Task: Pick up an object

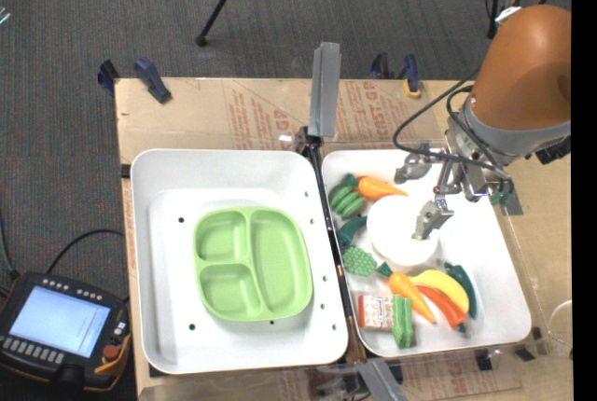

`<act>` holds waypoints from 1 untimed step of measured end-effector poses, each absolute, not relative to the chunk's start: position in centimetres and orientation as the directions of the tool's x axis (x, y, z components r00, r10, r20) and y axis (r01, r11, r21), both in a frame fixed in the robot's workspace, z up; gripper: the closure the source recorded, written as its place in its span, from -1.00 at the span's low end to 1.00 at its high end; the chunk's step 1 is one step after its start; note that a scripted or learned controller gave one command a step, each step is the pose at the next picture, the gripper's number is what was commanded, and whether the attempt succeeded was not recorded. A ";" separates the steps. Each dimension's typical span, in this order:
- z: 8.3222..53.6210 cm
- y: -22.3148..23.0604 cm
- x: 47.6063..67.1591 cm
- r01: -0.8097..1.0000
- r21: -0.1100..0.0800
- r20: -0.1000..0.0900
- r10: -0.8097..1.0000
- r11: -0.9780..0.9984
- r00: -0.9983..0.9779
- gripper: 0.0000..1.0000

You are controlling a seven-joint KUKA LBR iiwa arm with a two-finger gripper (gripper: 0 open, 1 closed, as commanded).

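jaws (435,220) hanging right over the white plate (396,241) in the right bin (508,297); can't tell if they're spread or closed; toy veggies crowd round the plate, nothing gripped

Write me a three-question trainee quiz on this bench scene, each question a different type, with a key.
1. True or false: the green divided plate lies in the left bin.
2. Over which item does the gripper hang? A) white plate B) banana C) broccoli
3. Fill in: the orange carrot lies in the ____ bin.

Key: 1 true; 2 A; 3 right.
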State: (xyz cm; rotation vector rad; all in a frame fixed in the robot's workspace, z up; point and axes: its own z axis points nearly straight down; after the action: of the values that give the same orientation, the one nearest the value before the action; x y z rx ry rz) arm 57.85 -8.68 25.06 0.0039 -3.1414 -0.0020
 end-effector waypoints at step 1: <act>16.4 -8.9 50.9 -0.012 0.003 0.010 -0.012 1.000 -1.000 -1.00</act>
State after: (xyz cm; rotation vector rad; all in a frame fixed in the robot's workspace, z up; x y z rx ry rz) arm 50.88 -8.94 16.39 0.0184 -3.1311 -0.0043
